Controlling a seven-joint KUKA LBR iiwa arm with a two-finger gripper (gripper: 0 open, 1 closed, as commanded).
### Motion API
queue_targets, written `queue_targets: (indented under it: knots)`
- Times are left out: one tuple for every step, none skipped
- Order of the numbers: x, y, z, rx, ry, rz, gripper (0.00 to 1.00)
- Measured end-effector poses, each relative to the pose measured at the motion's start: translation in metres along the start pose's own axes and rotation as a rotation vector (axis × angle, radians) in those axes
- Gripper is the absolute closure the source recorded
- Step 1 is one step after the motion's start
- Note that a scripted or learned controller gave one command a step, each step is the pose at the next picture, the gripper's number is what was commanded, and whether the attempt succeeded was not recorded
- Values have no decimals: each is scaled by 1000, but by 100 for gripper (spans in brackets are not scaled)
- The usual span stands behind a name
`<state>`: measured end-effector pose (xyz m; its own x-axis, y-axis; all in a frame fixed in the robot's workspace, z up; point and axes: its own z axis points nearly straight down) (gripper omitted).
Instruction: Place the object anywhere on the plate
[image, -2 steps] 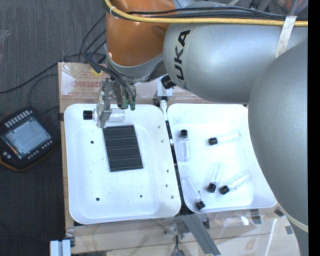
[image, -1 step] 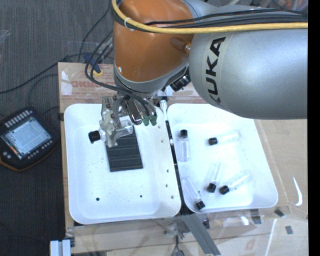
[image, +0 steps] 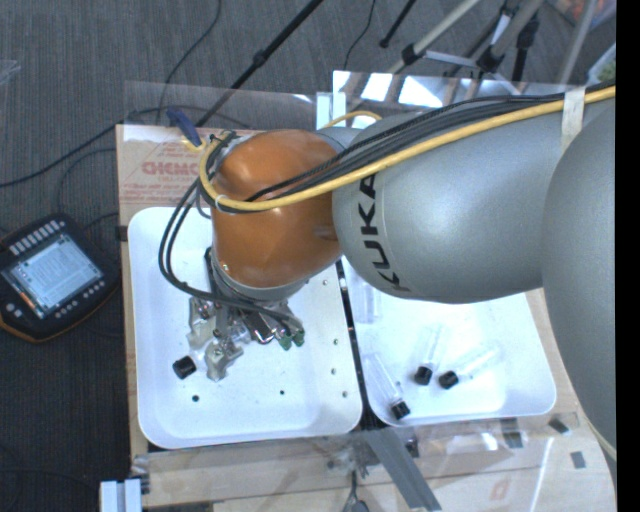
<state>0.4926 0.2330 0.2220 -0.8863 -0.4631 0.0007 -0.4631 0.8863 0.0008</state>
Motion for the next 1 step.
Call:
queue_targets:
  knots:
    - [-63,-32,-104,-1,-5,107,100]
